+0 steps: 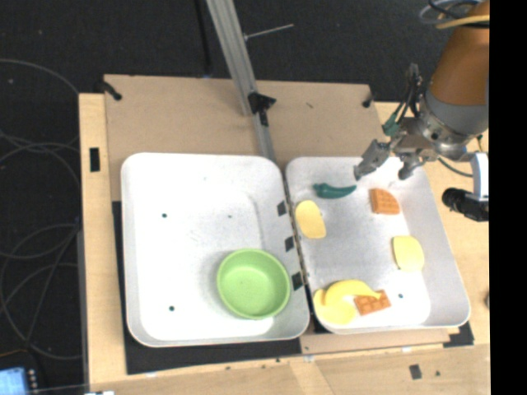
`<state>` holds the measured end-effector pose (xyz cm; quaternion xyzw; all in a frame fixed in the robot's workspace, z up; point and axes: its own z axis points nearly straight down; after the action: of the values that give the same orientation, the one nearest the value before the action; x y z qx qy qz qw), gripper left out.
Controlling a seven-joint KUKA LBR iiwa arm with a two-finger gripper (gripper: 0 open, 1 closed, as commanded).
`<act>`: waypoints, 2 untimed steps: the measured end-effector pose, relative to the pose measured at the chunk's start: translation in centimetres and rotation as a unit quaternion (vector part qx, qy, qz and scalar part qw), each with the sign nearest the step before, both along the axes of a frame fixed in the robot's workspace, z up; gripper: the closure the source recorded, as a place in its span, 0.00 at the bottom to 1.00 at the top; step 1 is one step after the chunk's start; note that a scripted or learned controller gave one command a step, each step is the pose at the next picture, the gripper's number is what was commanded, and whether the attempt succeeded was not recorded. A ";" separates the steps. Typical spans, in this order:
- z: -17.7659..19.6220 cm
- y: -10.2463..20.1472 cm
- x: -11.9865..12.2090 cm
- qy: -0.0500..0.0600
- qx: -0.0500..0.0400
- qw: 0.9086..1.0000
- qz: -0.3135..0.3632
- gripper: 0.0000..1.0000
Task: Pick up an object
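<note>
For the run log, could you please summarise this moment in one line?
claw: open, holds nothing | above right bin | nearest: orange waffle piece

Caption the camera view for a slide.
Open gripper hovers over the right bin near an orange waffle piece; green bowl in left bin.

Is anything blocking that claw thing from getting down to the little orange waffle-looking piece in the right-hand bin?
Nothing visible does. The end effector hangs above the far end of the right bin, and the orange piece lies just below it on bare floor. The green item sits off to its left, apart from it.

green bowl (254,282), orange waffle (384,202), white bins (198,179)
</note>
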<state>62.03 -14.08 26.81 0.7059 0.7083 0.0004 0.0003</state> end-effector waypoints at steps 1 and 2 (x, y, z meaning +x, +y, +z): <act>0.0 0.0 0.0 0.000 0.000 1.000 0.000 0.00; -5.5 -0.7 0.8 0.002 -0.002 1.000 -0.002 0.00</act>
<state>62.85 -14.76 21.31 0.7073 0.7069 -0.0022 -0.0001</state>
